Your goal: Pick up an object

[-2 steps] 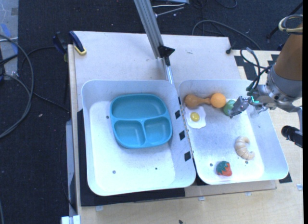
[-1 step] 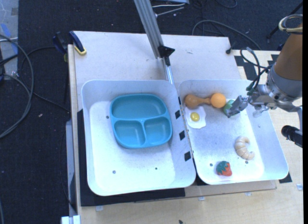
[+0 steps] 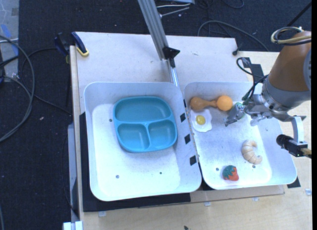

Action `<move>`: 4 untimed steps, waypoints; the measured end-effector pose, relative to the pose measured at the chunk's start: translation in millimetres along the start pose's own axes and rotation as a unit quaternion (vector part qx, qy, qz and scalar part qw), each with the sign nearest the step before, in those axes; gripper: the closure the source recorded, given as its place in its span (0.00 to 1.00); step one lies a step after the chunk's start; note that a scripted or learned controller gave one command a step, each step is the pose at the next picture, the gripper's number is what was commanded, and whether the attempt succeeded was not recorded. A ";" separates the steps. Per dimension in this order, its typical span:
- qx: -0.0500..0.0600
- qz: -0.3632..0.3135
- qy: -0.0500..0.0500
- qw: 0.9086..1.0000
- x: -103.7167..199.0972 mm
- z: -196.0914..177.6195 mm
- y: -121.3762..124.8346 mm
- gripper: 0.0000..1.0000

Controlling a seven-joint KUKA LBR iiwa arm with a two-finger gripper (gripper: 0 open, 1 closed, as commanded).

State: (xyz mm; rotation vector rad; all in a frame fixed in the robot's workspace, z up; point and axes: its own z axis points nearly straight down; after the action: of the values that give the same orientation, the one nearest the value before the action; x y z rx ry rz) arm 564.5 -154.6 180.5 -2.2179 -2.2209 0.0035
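Observation:
The right bin (image 3: 277, 174) holds an orange dumbbell-shaped toy (image 3: 211, 103) at its far side, a fried egg toy (image 3: 201, 121) beside it, a pale croissant (image 3: 251, 152) and a red strawberry (image 3: 230, 173) near the front. My gripper (image 3: 237, 113) hangs over the bin's far right part, just right of the orange toy's round end and above the croissant. Nothing is visible between its fingers.
The left bin (image 3: 99, 174) carries a blue divided plate (image 3: 145, 123). A metal pole (image 3: 153, 21) slants up from between the bins. Cables lie on the dark floor around the bench. A clamp (image 3: 79, 46) sits at the bench's far left corner.

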 end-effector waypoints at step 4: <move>-0.004 0.000 -0.001 1.000 -17.2 25.1 3.8 1.00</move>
State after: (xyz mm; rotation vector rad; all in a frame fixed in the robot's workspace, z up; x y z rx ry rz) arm 568.2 -171.7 155.4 -2.2245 -2.2253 -0.0034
